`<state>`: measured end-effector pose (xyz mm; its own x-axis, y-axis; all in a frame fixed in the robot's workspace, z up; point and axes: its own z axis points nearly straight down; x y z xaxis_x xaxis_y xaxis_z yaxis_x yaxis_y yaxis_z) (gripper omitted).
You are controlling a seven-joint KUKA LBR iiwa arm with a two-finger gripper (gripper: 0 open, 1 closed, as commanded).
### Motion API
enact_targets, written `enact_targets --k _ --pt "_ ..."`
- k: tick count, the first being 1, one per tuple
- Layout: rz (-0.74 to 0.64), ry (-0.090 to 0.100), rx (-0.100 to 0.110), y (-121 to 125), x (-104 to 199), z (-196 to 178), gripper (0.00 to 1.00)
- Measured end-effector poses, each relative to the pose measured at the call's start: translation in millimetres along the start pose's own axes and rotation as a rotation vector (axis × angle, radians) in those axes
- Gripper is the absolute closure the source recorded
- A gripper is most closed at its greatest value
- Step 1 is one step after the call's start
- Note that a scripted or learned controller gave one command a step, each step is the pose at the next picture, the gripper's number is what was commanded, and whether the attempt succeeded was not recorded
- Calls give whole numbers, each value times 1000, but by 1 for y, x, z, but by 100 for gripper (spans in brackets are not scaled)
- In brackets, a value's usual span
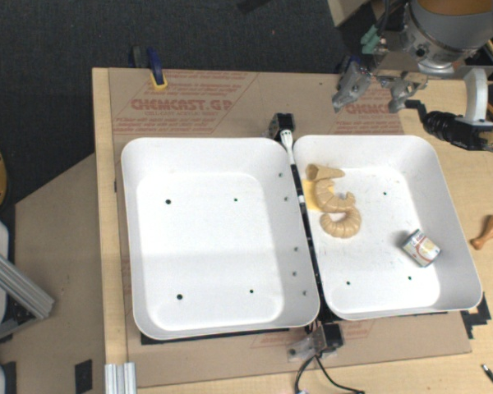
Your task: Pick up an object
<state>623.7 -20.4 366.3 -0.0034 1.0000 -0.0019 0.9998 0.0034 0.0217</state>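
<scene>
Nearest me in the right bin [456,245] sits a small silver can [420,248], beyond it a tan curled toy [337,208] (both loose, ready targets), while my gripper [371,93] hangs released above the far rim.

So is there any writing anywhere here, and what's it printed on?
"CHEMCAST GP": red print on the brown board under the bins, beyond the left bin. The smaller red lines around it are too blurred to read.
A second red print on the same board beyond the right bin, partly hidden by the gripper: unreadable.
The small can bears a label too small to read.
</scene>
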Motion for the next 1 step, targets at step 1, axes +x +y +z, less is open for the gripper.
enact_targets --k 1 --pt "-1 0 3 48 22 -111 0"
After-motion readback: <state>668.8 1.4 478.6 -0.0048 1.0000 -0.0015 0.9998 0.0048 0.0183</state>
